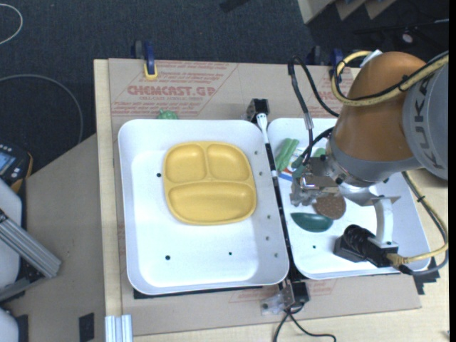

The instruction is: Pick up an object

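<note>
Bench (178, 84): brown board bearing two white bins side by side.
Left bin (142, 248): holds a yellow divided plate (210, 182), well apart from the arm.
Right bin (317, 261): green piece (287, 152) by the dividing wall; dark teal object (312, 221) beside a brown disc (330, 206).
Gripper (310, 184): low, just above the teal object; wide or narrow, I cannot tell.
Progress: nothing visibly lifted; grasp and raise seemingly remain.
Obstacle: crowded neighbours.

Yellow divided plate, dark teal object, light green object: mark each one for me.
Yellow divided plate (211, 201), camera view, bare floor of its large compartment.
Dark teal object (312, 222), camera view, middle of its visible top.
Light green object (287, 152), camera view, middle of its visible length.
</note>
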Available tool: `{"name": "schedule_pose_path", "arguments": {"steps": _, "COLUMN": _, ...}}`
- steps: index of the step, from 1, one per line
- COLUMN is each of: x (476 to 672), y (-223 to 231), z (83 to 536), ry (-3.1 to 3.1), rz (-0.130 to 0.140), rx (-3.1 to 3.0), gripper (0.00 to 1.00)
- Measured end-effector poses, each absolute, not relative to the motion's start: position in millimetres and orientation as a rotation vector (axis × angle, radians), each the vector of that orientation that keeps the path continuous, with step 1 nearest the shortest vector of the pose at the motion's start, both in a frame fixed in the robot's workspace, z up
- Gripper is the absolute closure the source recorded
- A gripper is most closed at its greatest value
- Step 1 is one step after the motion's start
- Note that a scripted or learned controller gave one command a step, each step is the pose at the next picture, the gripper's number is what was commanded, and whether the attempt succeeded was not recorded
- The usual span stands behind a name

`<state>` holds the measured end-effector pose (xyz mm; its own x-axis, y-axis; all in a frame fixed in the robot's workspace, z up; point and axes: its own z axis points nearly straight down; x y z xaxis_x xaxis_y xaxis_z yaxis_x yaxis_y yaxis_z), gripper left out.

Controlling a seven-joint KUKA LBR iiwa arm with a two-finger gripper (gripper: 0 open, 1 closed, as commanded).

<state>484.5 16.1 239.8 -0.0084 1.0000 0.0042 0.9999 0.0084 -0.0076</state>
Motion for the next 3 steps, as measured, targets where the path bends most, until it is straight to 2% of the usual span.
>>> {"name": "schedule_pose_path", "arguments": {"steps": 1, "x": 478.3, "y": 96.1, "z": 238.0, "ry": -2.229, "rz": -0.001, "rx": -2.208, "gripper": 1.0}}
{"name": "schedule_pose_path", "arguments": {"steps": 2, "x": 481.1, "y": 87.3, "z": 415.5, "ry": -2.231, "rz": -0.028, "rx": -2.227, "gripper": 1.0}}
{"name": "schedule_pose_path", "arguments": {"steps": 3, "x": 479.7, "y": 108.1, "z": 430.6, "ry": -2.226, "rz": -0.006, "rx": -2.221, "gripper": 1.0}}
